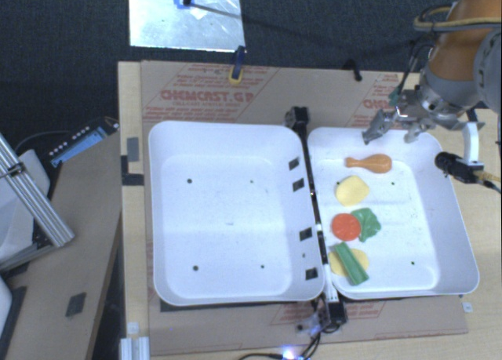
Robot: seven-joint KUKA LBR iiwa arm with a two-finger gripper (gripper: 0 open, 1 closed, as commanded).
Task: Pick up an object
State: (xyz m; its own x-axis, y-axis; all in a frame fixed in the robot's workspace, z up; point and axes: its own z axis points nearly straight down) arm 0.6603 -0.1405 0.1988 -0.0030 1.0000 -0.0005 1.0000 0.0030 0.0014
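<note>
My gripper [392, 126] hangs open above the far edge of the right bin [439, 217], with nothing between its fingers. Just below it in that bin lies an orange drumstick-shaped toy [370, 163]. Nearer the front sit a pale yellow piece [352, 190], a red-orange round piece [346, 227] and a green leafy piece [367, 223] touching it. At the bin's near left corner a green stick [351, 263] lies across another yellow piece [358, 258].
The left bin [227, 209] lies beside the right one, joined by a black clipped divider [310, 194]. A black fitting [455, 165] sticks in over the right bin's right rim. A shiny metal sheet [187, 5] lies at the back left.
</note>
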